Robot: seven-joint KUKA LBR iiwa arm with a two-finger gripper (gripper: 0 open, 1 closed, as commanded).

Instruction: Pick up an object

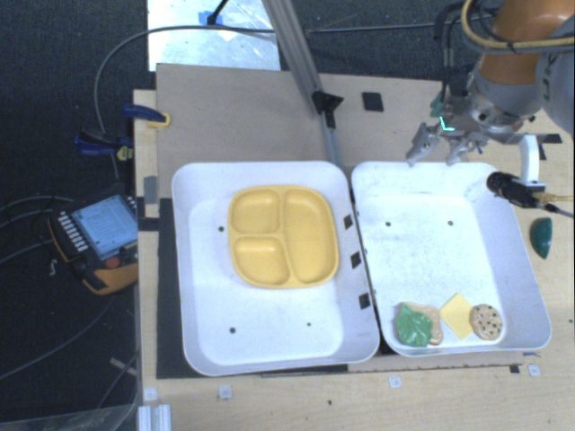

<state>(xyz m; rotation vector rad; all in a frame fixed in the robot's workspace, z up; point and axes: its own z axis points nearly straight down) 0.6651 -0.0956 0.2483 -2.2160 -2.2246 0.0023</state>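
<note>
So the desk (243, 115) is a plain brown board with two shallow white bins side by side on it. The left bin (202, 330) carries a yellow plastic tray (283, 236), a rounded square with three compartments, smooth and a bit glossy, sitting toward the bin's back half.

The right bin (431, 232) has a scuffed, speckled floor and all the small stuff bunched along its front edge. From left: a green leafy piece (413, 326) with a wrinkly texture, long axis running roughly front to back, partly lying over a tan piece (436, 324) just beside it. Then a flat yellow square (456, 315) turned like a diamond, one corner pointing toward the back. Then a round cookie (486, 321) with dark specks, touching or nearly touching the square.

The hand (437, 153) hangs over the back rim of the right bin, well apart from the items, fingers spread and gripping nothing.

No readable writing anywhere I can spot.
</note>
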